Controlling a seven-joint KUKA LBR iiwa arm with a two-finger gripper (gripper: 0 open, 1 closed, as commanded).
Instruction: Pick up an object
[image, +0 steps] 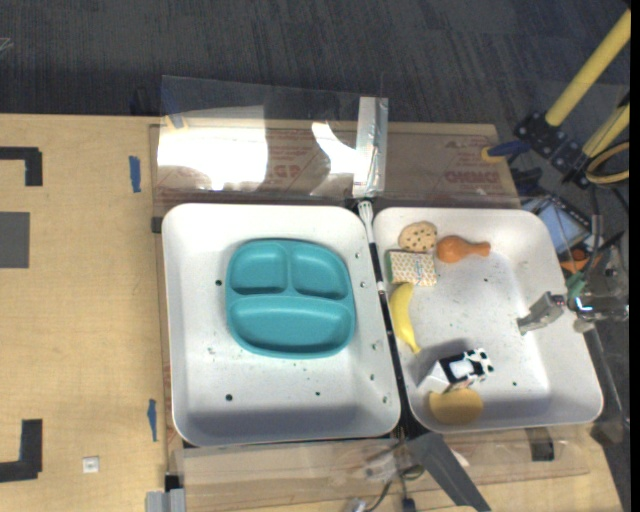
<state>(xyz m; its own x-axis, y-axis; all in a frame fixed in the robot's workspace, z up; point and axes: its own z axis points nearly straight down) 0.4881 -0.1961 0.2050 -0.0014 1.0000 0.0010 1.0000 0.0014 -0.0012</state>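
Jaws apart or together, I cannot tell; the gripper (541, 312) hangs over the right bin's (520, 385) right side, gripping nothing visible. Nearest lies a tan disc (456, 405), touching a black-and-white toy (466, 368). Farther, a banana (403, 316), then cracker (412, 267), cookie (417, 237) and orange drumstick (462, 248). The left bin (200, 380) bears a teal plate (290, 297).

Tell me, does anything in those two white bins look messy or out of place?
Nothing looks spilled or broken. The teal divided plate lies flat in the left white bin. In the right white bin the toy foods crowd its left side: a yellow banana lies along the wall, a round cookie beside an orange drumstick.
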